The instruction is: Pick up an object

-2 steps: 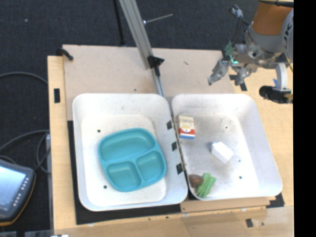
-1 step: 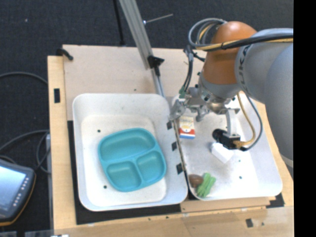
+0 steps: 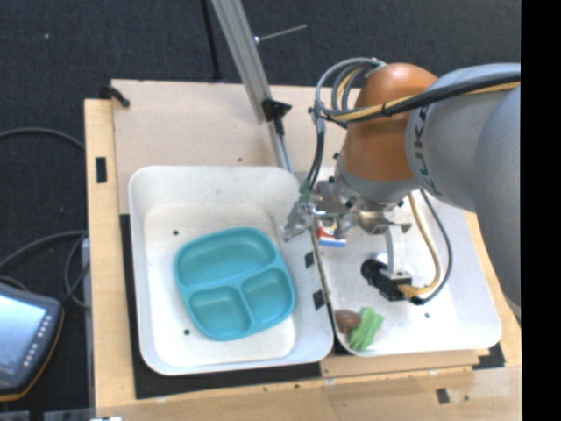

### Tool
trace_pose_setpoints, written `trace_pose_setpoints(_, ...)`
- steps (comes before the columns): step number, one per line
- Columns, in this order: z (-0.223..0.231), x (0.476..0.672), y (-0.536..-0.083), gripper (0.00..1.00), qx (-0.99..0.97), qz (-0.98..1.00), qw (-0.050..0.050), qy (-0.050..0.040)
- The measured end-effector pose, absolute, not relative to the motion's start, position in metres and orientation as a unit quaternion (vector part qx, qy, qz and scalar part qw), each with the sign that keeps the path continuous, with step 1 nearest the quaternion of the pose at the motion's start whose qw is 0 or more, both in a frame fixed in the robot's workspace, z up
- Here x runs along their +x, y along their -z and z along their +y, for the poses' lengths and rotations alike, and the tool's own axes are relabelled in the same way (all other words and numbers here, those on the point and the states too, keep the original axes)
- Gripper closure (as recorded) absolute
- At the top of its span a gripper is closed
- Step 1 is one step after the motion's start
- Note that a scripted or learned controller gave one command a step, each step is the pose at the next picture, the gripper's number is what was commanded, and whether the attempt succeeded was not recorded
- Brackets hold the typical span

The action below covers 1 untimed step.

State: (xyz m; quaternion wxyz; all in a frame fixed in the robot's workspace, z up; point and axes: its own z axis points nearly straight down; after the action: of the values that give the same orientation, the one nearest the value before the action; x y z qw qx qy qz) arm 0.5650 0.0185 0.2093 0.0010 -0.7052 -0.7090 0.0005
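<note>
My gripper (image 3: 331,217) hangs under the orange wrist band, low over the left part of the right bin (image 3: 456,323). A small red, white and blue object (image 3: 330,237) shows right below the gripper, touching or nearly touching it; whether it is gripped cannot be made out. A green object (image 3: 368,327) and a brown object (image 3: 348,319) lie together at the near left corner of the right bin, well apart from the gripper.
The left bin (image 3: 158,200) holds a teal divided plate (image 3: 234,281). The wall between the bins runs just left of the gripper. A slanted metal rail (image 3: 250,60) rises behind the bins. The grey arm covers the right bin's far side.
</note>
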Motion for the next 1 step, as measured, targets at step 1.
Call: trace_pose_setpoints(1,0.0268,0.6352,-0.2458,0.00,-0.705,-0.709,-0.003,0.0028)
